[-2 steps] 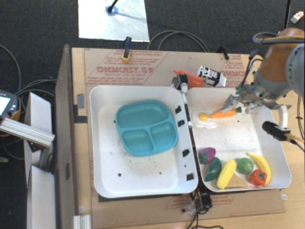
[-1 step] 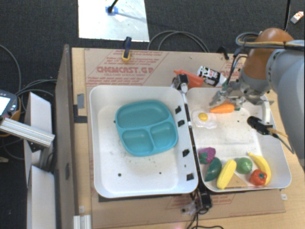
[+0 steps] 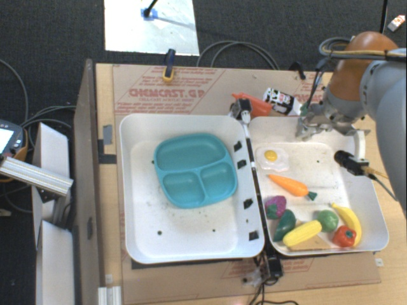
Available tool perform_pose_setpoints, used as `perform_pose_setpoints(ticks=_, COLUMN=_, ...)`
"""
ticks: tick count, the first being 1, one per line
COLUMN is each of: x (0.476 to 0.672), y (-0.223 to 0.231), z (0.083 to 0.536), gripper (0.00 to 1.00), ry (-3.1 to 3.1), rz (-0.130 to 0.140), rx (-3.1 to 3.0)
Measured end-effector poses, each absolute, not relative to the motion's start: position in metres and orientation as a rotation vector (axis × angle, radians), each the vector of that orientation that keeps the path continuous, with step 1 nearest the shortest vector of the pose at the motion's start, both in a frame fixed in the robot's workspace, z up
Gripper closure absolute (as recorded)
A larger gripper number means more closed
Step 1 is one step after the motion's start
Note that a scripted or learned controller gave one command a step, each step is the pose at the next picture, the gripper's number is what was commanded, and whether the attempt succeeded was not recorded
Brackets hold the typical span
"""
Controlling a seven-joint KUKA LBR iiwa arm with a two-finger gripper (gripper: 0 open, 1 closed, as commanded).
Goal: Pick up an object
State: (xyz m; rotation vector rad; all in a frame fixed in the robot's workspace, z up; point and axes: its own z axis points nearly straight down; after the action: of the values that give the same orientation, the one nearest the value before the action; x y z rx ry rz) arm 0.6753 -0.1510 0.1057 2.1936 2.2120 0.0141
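Carrot [image 3: 289, 185] lies in the right bin [image 3: 375, 234], near its centre; long axis runs from 10 o'clock to 4 o'clock, pointed orange tip toward 10, green stem end toward 4. Fried egg [image 3: 272, 157] lies just beside the tip, at 11 o'clock from it.

Bench surface is brown cardboard [image 3: 184, 88] with red lettering, laid on dark floor covering; cables run over the floor at 12 o'clock. A white sheet [image 3: 172, 24] lies on the floor beyond the bench.

Left bin [image 3: 137, 189] holds one teal divided plate [image 3: 194, 169], three compartments, lying flat. Right bin also holds, clustered at its 6 o'clock edge: purple piece [image 3: 275, 205], dark green piece [image 3: 285, 222], corn cob [image 3: 303, 232] with long axis 8 to 2 o'clock, green round piece [image 3: 328, 220], banana [image 3: 349, 220], red piece [image 3: 344, 236].

Gripper [image 3: 310, 128] hangs over the right bin's 12 o'clock rim, well apart from the carrot. Nothing shows between its fingers; whether open or closed cannot be told
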Motion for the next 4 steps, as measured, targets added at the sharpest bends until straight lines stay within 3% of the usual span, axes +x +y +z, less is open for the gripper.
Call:
perform_pose_setpoints(ticks=1, x=0.675, y=-0.151, z=0.105, gripper=0.0, ry=2.214, rz=0.012, rx=2.194)
perform_pose_setpoints(ticks=2, x=0.663, y=-0.083, z=0.084, gripper=0.0, ry=2.233, rz=0.004, rx=2.212)
perform_pose_setpoints(ticks=3, x=0.665, y=-0.088, z=0.096, gripper=1.0, ry=2.226, rz=0.007, rx=2.212)
perform_pose_setpoints(ticks=4, x=0.67, y=-0.114, z=0.141, gripper=1.0, ry=2.217, rz=0.006, rx=2.217)
